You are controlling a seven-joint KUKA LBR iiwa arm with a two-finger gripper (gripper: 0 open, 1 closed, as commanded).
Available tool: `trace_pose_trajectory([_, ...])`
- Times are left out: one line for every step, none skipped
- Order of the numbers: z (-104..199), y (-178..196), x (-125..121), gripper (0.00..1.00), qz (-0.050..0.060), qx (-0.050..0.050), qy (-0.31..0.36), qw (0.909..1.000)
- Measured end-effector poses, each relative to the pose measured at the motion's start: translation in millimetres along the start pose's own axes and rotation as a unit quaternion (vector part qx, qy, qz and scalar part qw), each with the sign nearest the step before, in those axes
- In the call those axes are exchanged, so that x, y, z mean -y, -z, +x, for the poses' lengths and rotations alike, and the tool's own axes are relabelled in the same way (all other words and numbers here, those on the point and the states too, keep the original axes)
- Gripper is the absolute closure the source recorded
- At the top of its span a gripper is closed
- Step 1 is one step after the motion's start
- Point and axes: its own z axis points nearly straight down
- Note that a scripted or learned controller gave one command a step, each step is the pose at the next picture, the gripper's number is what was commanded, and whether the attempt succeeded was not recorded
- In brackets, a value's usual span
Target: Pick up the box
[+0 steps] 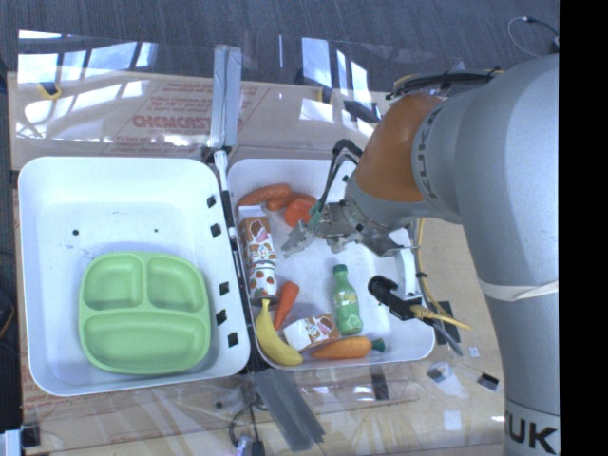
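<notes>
A long brown-and-white box (259, 255) with a printed pattern lies flat along the left wall of the right bin (418, 345). My gripper (310, 234) hovers over the middle of that bin, just right of the box's upper end and a short way apart from it. Nothing shows between the gripper and the box. A smaller white-and-red carton (311, 331) lies near the bin's front, beside a banana (272, 340).
The right bin also holds a green bottle (345, 299), carrots (342, 348) (285, 302) and orange-red pieces (281, 200) at the back. In the left bin (57, 207) sits a green divided plate (144, 312). The arm covers the right bin's far right side.
</notes>
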Motion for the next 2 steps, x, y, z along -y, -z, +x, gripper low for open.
trace_pose_trajectory([18, -28, -37, 0.00, -0.004, 0.001, -0.126, 0.9920])
trace_pose_trajectory([27, -30, -24, 0.00, 0.000, -0.001, -0.416, 0.9095])
